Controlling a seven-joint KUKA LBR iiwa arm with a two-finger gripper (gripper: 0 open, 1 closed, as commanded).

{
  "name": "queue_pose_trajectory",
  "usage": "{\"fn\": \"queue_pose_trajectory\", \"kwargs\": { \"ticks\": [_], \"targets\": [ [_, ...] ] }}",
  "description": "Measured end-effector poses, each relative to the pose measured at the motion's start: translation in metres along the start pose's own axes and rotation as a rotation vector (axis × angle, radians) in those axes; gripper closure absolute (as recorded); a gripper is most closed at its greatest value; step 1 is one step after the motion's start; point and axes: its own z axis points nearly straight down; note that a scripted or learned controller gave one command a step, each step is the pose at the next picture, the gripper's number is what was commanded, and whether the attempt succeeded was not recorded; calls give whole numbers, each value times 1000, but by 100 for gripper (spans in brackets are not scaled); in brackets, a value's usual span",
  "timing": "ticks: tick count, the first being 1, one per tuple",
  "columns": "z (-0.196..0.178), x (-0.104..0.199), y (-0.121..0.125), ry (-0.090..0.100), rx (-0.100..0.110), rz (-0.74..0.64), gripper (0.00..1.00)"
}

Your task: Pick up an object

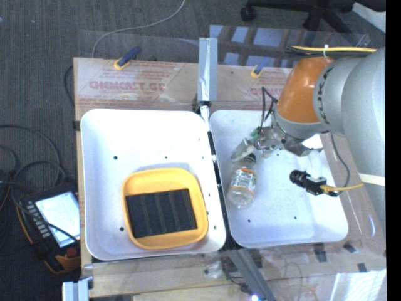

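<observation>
plastic bottle [242,185] lies just beside the claw [250,147], in the right bin [285,221]; claw's state: cannot tell

The bench [138,83] bears the left bin [106,137]; the right bin [276,224] lies just beside.

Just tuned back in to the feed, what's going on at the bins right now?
The arm reaches in over the right bin, with its hand down at the top end of a clear bottle that lies beside the bin's left wall. I can't tell whether it has any grip on the bottle. In the left bin sits a yellow tray with a black ribbed inset, well away from the hand.
</observation>
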Motion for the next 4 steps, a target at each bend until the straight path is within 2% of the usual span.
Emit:
{"fn": "queue_pose_trajectory", "kwargs": {
  "ticks": [1,2,3,4],
  "targets": [
    [-12,0,2,2,-7,2,100],
    [-12,0,2,2,-6,1,0],
    [-134,-53,-60,1,14,204,0],
    [-4,-35,-137,2,6,368,0]
  ]
}}
